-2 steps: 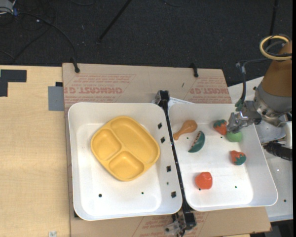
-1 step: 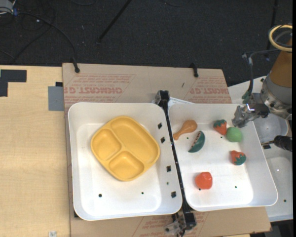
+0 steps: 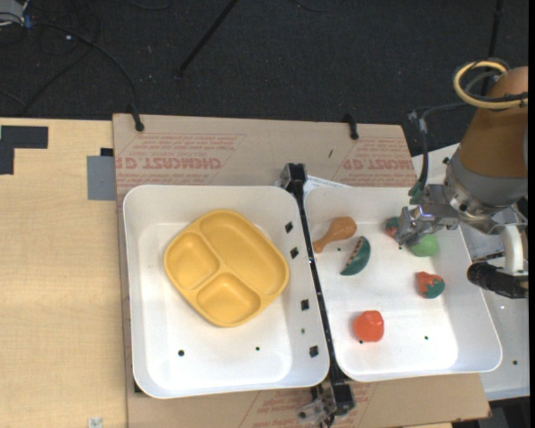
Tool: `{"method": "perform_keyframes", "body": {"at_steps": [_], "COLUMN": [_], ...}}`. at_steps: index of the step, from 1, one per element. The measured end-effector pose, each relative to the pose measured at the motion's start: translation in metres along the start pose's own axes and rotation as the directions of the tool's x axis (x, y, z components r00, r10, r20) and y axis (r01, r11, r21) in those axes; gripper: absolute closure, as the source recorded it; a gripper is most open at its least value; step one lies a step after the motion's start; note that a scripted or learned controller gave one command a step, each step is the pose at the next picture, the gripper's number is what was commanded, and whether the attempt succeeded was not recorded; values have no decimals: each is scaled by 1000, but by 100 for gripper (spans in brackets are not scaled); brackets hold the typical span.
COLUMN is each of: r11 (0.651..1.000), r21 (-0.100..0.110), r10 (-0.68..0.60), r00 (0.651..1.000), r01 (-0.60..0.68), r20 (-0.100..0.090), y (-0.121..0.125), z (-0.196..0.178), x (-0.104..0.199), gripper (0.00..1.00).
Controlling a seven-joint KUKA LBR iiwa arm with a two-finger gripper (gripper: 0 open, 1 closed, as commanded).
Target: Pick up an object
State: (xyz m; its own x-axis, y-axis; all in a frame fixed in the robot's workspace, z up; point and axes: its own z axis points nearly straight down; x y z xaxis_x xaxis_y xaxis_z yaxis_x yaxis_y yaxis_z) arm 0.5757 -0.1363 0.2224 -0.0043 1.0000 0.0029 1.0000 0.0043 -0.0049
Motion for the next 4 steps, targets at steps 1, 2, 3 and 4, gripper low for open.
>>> {"method": "perform_keyframes", "body": {"at_steps": [1, 2, 3, 4], "r11": [1000, 1000, 1000, 1000], "r21": [0, 1, 0, 2], "r10": [1, 0, -1, -1], "r00": [1000, 1000, 1000, 1000], "r01": [-1, 0, 1, 1], "r20": [0, 0, 0, 1], "y": [-10, -29, -35, -53], "z": [9, 15, 10, 12], "x": [55, 112, 156, 215], "gripper": [100, 100, 100, 100]}}
